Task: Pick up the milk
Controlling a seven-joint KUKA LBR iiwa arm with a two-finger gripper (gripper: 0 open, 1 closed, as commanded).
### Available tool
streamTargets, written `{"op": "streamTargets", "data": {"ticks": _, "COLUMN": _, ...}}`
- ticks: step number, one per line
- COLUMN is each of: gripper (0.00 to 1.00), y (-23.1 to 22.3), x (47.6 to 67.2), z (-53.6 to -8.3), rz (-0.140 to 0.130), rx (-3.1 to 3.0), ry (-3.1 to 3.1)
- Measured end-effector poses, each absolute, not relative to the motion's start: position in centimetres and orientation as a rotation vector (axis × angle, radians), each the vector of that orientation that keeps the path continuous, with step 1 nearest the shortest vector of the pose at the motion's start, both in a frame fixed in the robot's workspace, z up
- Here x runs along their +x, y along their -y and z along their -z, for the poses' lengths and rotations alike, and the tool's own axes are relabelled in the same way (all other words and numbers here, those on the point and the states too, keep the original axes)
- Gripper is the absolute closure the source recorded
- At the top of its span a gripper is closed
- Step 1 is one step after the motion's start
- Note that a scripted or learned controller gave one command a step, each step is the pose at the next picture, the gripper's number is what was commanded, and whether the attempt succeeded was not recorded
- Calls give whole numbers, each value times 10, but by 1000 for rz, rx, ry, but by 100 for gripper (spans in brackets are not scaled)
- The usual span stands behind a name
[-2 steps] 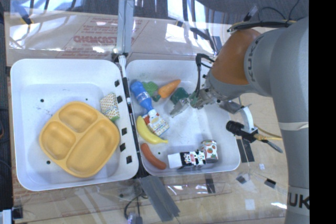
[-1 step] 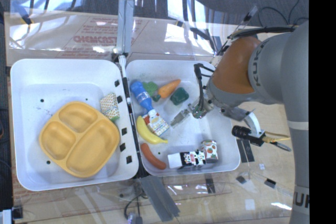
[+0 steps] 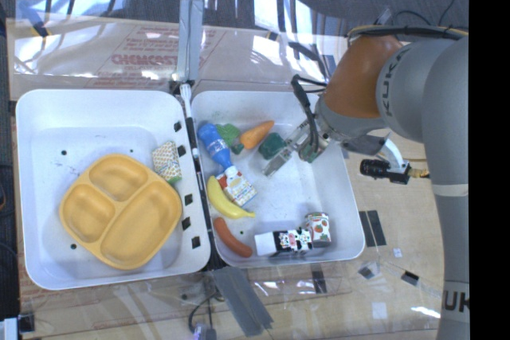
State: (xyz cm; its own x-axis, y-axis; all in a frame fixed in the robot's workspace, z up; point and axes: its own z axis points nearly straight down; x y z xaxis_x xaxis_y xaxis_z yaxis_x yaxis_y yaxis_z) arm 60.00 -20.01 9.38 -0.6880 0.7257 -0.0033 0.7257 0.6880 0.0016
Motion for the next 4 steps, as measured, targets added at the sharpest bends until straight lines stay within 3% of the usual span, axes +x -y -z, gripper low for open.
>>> {"op": "streamTargets", "data": {"ticks": 1, "gripper": 100, "y": 200, "x": 601, "z": -105, "rz": 0, "rx": 1231, "ry": -2883}}
{"op": "streamTargets", "data": {"ticks": 2, "gripper": 100, "y": 211, "x": 543, "z": -242, "rz": 2, "rx": 578, "ry": -3084}}
{"op": "streamTargets", "data": {"ticks": 3, "gripper": 100, "y": 186, "x": 511, "z": -301, "rz": 2, "rx": 704, "ry": -3057}}
{"op": "streamTargets", "data": {"ticks": 4, "gripper": 100, "y": 197, "x": 477, "z": -241, "rz": 1, "rx": -154, "ry": -3138}}
